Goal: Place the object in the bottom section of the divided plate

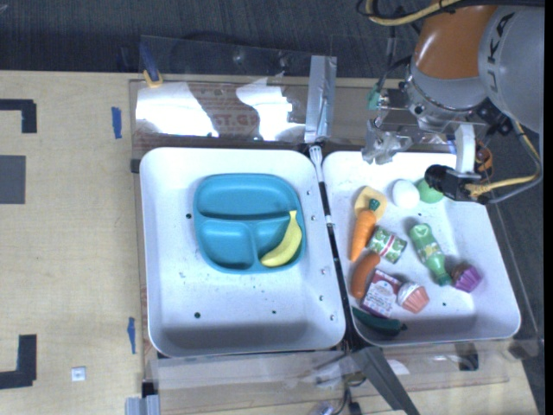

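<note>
A banana (283,244) is seen lying in the divided plate (226,199), in its lower right section, curled against the rim. The gripper (390,148) is parked well right of that plate, over the right bin's (492,266) far edge. Its fingers look empty, though open or closed honestly can't be made out.

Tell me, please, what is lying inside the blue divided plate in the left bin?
A banana lies in the blue divided plate, in its lower right compartment and over the right rim. The other compartments show bare blue. What the banana covers cannot be seen.

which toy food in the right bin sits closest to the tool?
The white egg, at the bin's far end just below the tool. The carrot, green bottle and purple piece lie farther toward the near edge.
</note>
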